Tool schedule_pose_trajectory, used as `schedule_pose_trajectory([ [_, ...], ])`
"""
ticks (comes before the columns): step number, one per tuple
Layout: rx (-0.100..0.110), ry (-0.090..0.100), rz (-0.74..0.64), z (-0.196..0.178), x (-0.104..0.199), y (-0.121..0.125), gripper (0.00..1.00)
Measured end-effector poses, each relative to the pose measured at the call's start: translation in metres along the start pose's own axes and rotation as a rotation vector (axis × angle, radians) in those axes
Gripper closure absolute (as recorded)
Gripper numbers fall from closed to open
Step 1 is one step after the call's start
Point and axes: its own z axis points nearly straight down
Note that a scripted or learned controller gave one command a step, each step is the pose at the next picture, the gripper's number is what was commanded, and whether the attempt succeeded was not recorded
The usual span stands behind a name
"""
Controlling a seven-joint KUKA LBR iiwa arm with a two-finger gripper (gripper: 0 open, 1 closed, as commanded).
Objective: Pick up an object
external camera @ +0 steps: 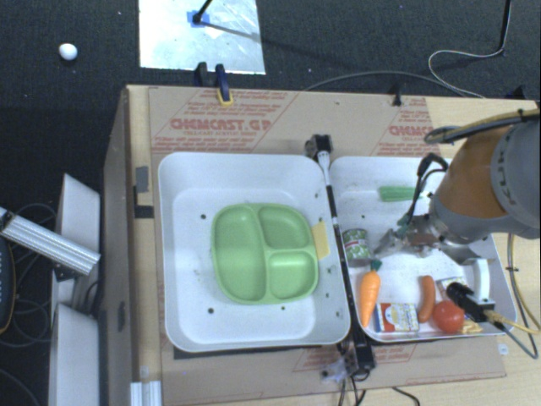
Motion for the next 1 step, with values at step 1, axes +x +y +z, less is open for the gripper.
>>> schedule_pose_trajectory([
  [1, 0.0, -0.001, 0.001, -0.0001, -0.0092, -0.0252, 0.0],
])
